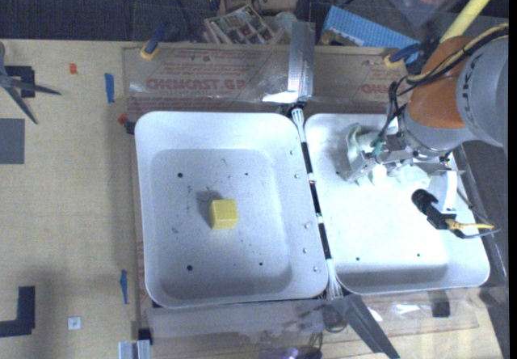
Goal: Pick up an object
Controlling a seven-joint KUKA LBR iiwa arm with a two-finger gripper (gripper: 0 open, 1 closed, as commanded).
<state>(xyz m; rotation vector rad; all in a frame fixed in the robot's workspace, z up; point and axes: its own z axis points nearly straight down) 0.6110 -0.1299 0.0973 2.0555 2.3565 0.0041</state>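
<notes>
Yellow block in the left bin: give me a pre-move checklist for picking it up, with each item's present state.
1. Yellow block in sight, nothing covering it: ok.
2. Block lies clear of the left bin walls, with room around it: ok.
3. End effector placed over the block: not ok; it is above the right bin.
4. Path crosses the divider between the bins; enough lift to pass it: cannot tell.
5. End effector carrying nothing: cannot tell.
</notes>
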